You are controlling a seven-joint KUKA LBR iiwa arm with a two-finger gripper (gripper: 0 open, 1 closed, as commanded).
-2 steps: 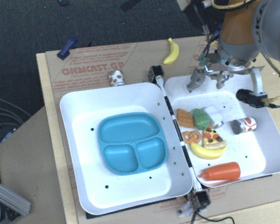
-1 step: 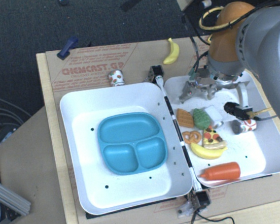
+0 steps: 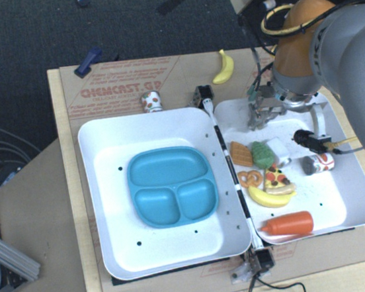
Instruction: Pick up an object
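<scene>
My gripper (image 3: 263, 117) hangs over the back left part of the right bin (image 3: 358, 202), open, with nothing between its fingers. In front of it lies a cluster of toy food: a tan waffle (image 3: 240, 154), a green broccoli (image 3: 263, 154), a pretzel (image 3: 249, 178), a pizza slice (image 3: 277, 179) and a yellow banana (image 3: 270, 196). An orange-red bottle (image 3: 287, 225) lies near the front wall. A small red and grey can (image 3: 318, 164) rests to the right of the cluster.
The left bin (image 3: 101, 159) holds a blue divided plate (image 3: 172, 185). On the cardboard behind the bins lie a second banana (image 3: 224, 68), a small patterned cup (image 3: 152, 100) and a blue clip (image 3: 88, 62).
</scene>
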